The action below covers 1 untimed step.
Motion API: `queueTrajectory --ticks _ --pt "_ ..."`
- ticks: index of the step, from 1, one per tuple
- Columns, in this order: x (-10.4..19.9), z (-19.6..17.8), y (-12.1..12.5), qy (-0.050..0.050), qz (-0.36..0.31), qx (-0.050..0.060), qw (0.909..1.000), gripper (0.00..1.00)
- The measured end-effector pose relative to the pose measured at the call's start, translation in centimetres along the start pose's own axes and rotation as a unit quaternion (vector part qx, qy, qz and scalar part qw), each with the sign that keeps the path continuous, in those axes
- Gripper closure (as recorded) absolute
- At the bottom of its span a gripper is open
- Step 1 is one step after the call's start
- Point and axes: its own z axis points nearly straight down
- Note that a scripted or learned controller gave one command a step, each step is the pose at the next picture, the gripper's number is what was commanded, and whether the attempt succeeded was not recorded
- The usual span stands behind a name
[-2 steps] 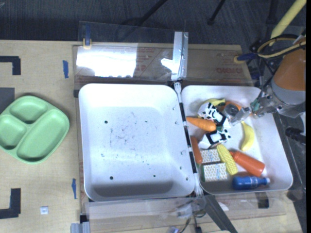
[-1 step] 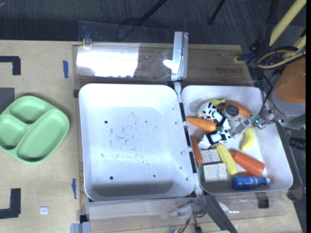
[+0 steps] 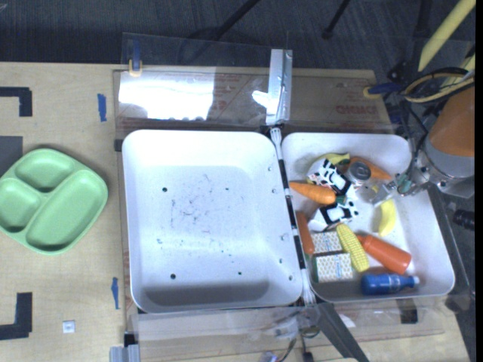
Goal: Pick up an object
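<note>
The gripper [image 3: 404,185] is seen at the right bin's [image 3: 441,277] 3 o'clock rim; its opening cannot be told. Toys are heaped within: a carrot [image 3: 313,193], corn [image 3: 352,247], a blue bottle [image 3: 388,283].

Wooden desk [image 3: 60,89] carries two white bins: left bin [image 3: 200,217] at centre, right bin [image 3: 438,277] at three o'clock; green divided plate [image 3: 51,200] at nine o'clock.
</note>
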Motion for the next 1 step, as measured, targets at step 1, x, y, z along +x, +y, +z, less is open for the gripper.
queueTrajectory --ticks 1 --pt "12.51 -8.64 4.54 0.001 -0.021 0.004 0.9998 1.00"
